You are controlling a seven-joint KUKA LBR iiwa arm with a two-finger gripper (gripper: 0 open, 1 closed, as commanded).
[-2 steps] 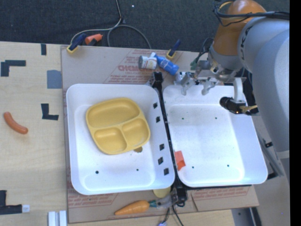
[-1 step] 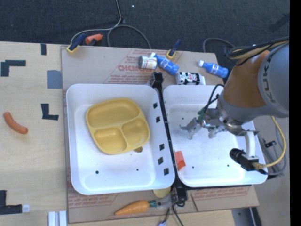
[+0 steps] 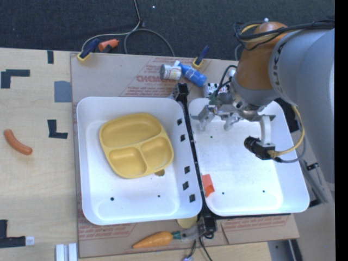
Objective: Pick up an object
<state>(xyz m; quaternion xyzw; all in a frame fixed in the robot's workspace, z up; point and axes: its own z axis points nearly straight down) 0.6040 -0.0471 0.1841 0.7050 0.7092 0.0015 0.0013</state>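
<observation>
Over the right bin: the gripper hangs low at the far left corner, near the divider between the two bins.
Claw state: the two metal fingers stand apart, and nothing is between them.
Arm: a smooth grey rounded body with a glossy orange band, coming in from the right; thin cables run along it.
Right bin: shallow white plastic with rounded corners and a few small dark marks on the floor; a small orange piece sits at its left rim.
Left bin: same white plastic, same shallow shape.
Task object: the yellow plate lies flat in the left bin, well apart from the gripper. It is matte plastic, of rounded shape, with three compartments.
Under the plate edge: a small brown thing shows a little; I cannot tell what it is.
Behind the bins: a white and blue bottle lies on its side on the brown cardboard.
Front edge: an orange carrot, long and tapered, lies on the cardboard.
Far left: a sausage, curved and reddish orange, lies on the pale wooden bench.
Top left of the cardboard: a clamp with yellow and orange handles.
</observation>
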